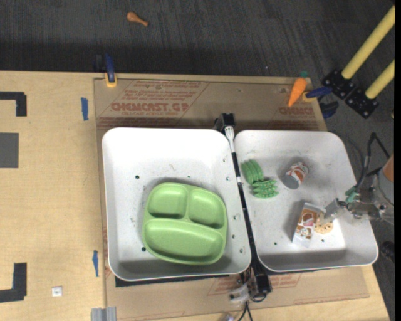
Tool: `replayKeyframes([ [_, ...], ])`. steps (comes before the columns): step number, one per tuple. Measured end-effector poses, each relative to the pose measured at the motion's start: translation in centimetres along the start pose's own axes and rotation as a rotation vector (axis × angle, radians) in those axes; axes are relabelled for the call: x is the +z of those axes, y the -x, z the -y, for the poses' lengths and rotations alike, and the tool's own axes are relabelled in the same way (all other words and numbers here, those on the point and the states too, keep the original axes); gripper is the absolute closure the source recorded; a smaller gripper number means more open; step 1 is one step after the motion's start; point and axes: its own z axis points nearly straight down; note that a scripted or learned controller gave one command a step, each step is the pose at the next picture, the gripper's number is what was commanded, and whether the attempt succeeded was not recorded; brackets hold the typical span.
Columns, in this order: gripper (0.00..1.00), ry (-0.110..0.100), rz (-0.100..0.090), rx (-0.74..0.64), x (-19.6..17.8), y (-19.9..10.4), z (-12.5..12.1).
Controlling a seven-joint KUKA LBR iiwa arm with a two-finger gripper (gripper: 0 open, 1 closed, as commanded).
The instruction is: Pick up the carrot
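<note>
The carrot (297,91) is small and orange with a green top. It lies on the cardboard bench behind the right bin (276,141), outside both bins, near that bin's back rim. My gripper (348,204) hangs low over the right bin's right edge, far in front of the carrot. It sits just right of a small printed packet (310,224). Nothing shows in its grasp.
In the right bin lie a green leafy toy (259,178) and a grey-and-red round item (296,174). The left bin (119,188) holds a green divided plate (185,221). Blue clamps (319,93) and yellow poles (369,44) stand near the carrot. A small orange piece (136,19) lies on the floor.
</note>
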Motion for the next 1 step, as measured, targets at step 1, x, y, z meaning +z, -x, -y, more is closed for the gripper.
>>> replayKeyframes([
  [1,0.0,0.01,0.006,0.721,0.26,-1.17,0.11],
])
